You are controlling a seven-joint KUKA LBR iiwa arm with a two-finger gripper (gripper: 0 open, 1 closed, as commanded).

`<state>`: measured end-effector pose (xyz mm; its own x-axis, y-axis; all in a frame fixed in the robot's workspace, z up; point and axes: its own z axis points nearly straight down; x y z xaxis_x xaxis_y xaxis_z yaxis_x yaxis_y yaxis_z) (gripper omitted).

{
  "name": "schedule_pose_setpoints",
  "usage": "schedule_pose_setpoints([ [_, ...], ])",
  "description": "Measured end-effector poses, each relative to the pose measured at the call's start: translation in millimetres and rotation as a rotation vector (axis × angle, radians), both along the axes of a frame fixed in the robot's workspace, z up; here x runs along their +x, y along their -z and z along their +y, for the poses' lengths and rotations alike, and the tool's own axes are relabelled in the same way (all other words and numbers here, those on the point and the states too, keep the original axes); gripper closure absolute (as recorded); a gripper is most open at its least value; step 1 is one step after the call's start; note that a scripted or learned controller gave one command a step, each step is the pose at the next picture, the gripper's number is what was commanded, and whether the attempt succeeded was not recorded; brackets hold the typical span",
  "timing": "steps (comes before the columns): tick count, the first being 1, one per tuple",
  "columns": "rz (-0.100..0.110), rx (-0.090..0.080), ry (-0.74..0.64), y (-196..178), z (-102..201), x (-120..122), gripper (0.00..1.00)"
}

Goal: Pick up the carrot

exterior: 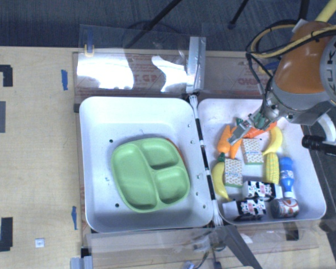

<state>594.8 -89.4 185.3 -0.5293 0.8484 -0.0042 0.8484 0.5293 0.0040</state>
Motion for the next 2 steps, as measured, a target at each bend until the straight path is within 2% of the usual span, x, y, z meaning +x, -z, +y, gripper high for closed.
schedule_pose_setpoints([
  [1,-0.001,0.001,0.003,99,-11,15,0.00],
  [2,-0.005,0.000,0.004,88,-11,16,1.00],
])
